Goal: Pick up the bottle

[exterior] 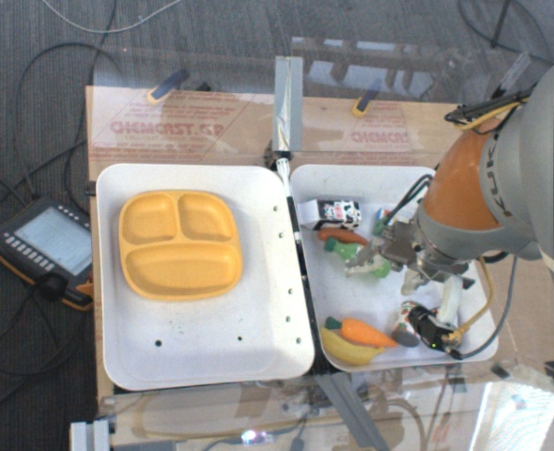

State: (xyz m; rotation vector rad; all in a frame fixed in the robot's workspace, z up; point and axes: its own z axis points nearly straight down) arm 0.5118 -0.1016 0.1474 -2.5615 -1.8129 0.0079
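The bottle [338, 214] is a small, stubby thing patterned in black and white. It lies on its side near the far left corner of the right bin [352, 181], close to that bin's left wall. Both bins are shallow, smooth white trays with rounded corners, set side by side on the counter [192, 130]. The left bin [192, 336] carries a matte yellow-orange plate [178, 244], a rounded rectangle pressed into three compartments. Just this side of the bottle lies a small orange piece with a green end [343, 238]. A glossy green piece [380, 271] sits right by the gripper [366, 261]. At the near edge of the right bin, a tapered orange carrot [366, 334] rests against a curved yellow banana [347, 350]. The arm [465, 191], grey with its orange band, reaches in from the right and bends down over the middle of the right bin. The gripper sits low between the green piece and the small orange piece, apart from the bottle. Whether it is released or clenched I cannot tell.
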